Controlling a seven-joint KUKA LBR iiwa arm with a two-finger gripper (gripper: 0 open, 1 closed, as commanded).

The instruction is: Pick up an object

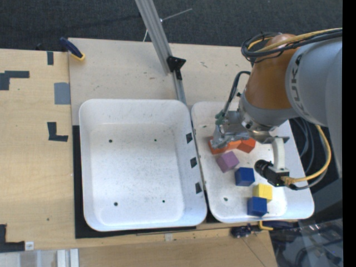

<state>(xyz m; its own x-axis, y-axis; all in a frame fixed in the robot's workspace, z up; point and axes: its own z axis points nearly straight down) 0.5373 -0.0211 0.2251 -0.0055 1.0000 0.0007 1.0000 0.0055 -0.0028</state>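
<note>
My gripper [221, 139] reaches down into the right bin [233, 210], right over an orange block [240, 146] in the bin's upper middle. The metal fingers stand at the block's left end, and the wrist hides how they sit on it. A purple block [227, 161] lies just below the gripper. Further down sit a blue block [244, 176], a yellow block [263, 192] and a second blue block [257, 206].
The left bin [133, 166] lies beside the right one, with their rims meeting in the middle. A slanted metal pole [158, 35] runs from the top of the view down to the bins. Cables [311, 166] hang along the arm at the right.
</note>
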